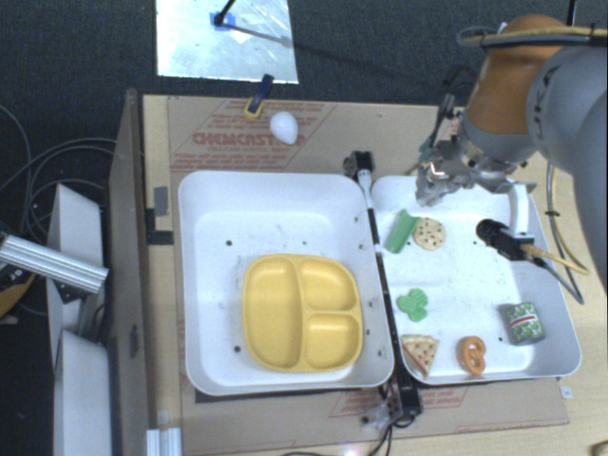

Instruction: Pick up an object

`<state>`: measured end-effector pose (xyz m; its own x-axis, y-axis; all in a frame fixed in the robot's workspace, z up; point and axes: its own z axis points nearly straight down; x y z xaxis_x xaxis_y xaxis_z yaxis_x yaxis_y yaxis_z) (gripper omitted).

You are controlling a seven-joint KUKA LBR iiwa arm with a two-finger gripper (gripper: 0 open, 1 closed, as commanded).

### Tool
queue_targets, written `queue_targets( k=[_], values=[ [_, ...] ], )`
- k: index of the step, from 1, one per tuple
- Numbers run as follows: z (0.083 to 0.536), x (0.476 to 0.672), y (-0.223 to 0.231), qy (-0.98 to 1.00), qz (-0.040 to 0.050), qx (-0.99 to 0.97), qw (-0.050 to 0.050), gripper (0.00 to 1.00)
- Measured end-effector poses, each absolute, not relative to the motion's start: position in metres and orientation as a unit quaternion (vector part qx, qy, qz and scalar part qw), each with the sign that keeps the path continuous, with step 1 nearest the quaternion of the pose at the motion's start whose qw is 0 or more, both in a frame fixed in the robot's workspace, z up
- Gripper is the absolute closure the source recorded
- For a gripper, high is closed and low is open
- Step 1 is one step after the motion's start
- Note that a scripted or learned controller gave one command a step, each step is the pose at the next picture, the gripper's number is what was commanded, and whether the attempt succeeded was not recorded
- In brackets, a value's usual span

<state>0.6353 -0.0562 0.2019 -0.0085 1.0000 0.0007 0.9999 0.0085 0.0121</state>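
Gripper [432, 190] hovers over the right bin's [560, 350] far left corner, just above a round cookie [429, 234] and green stick [400, 231]; whether it's apart or together, I cannot tell. Nothing is visibly caught in it. Left bin [204, 255] carries a yellow tray [302, 312].

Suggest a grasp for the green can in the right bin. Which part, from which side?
The green can lies on its side near the right bin's right wall. Probably best to come straight down and close across its round body at mid-length, fingers in line with the wall, since its far side leaves little room.
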Motion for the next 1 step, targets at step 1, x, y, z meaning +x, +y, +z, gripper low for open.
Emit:
queue_targets(
  k=[1],
  values=[
    [0.1951, 0.6337, -0.0590, 0.709, 0.0009, 0.705, 0.001, 0.00]
  ],
)
